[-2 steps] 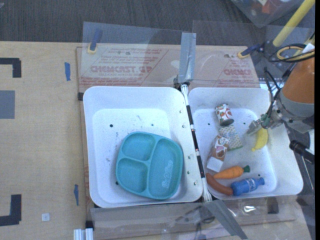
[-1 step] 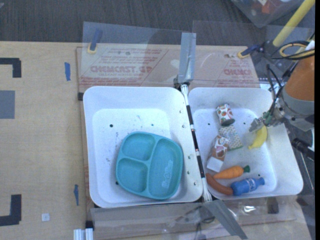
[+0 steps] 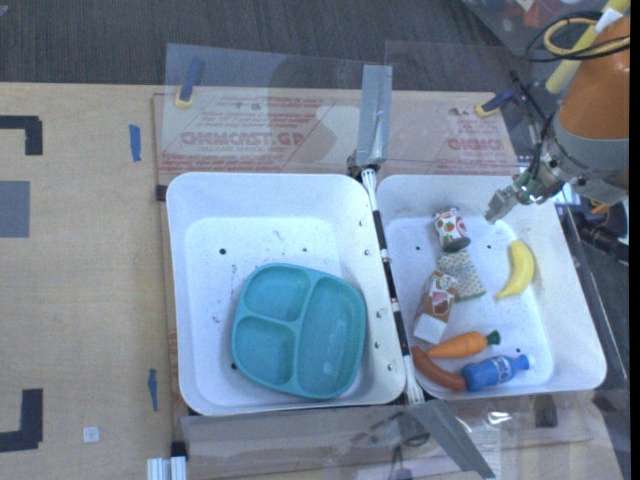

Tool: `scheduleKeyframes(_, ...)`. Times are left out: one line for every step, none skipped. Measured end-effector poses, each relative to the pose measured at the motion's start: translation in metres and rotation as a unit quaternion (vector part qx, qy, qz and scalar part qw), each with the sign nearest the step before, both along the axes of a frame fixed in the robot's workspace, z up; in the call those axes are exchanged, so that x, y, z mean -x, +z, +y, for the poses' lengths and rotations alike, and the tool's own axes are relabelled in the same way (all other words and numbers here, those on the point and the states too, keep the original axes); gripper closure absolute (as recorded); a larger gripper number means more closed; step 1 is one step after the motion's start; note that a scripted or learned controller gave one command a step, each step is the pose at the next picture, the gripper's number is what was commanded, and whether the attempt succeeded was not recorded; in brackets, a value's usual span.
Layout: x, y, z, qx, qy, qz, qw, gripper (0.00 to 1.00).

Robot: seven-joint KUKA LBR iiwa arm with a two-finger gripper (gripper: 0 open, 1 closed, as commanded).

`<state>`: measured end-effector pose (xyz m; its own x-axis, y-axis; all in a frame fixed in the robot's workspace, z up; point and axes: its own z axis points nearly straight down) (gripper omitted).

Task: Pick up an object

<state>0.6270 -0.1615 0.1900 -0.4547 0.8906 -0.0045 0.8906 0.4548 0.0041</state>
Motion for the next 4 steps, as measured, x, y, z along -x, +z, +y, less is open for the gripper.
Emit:
scheduleKeyframes(0.0, -0.001, 0.0, -0.0002, 0.0, 0.0, 1.0, 0.0)
scheduleKeyframes(0.032, -0.102, -0.056, -0.0003, 0.016, 0.001, 0.9999, 0.0)
scheduleKeyframes(0.032, -0.091, -0.058, 0.0006, 0.014, -0.002, 0.9999, 1.0)
scheduleKeyframes(0.032, -0.091, -0.058, 0.0006, 0.014, -0.002, 0.9999, 0.0)
